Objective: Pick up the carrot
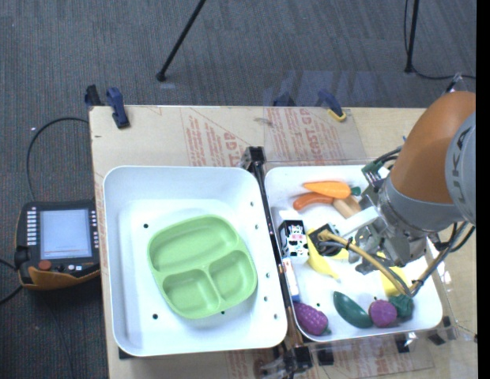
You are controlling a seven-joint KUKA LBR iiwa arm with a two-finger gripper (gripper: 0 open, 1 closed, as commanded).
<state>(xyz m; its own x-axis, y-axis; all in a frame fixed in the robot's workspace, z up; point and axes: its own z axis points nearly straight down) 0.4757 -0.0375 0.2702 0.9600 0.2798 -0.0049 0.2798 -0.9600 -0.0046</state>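
Nearest to the camera, along the front edge of the right bin [435,322], lay a purple grape bunch [310,318], a dark green vegetable [352,309] and a second purple fruit [382,312]. Just behind them my claw [370,253] hung over the middle of that bin, above a yellow banana-like piece [322,262], with cables and fittings crowded around it. Whether the claw was apart or together I could not tell, since the wrist and hoses hid its tips; nothing was visibly held.

Beside the claw, against the bin's left wall, stood a small black-and-white carton [293,239]. In the left bin [118,212] sat a green divided plate [201,265], well apart from anything I needed.

Farther back, near the right bin's far edge, lay the carrot [327,189]: orange, with its green top pointing toward the right wall. Its long axis ran roughly parallel to that far edge. Touching or just beside it on the near side lay an orange sausage-like piece [311,202] with a tan block [347,207] at its end.

So the carrot lay beyond my claw, toward the bin's far-left corner. I judged that the coming move called for travelling back and leftward, then closing across the carrot's short width, taking care not to catch the similar orange piece beside it.
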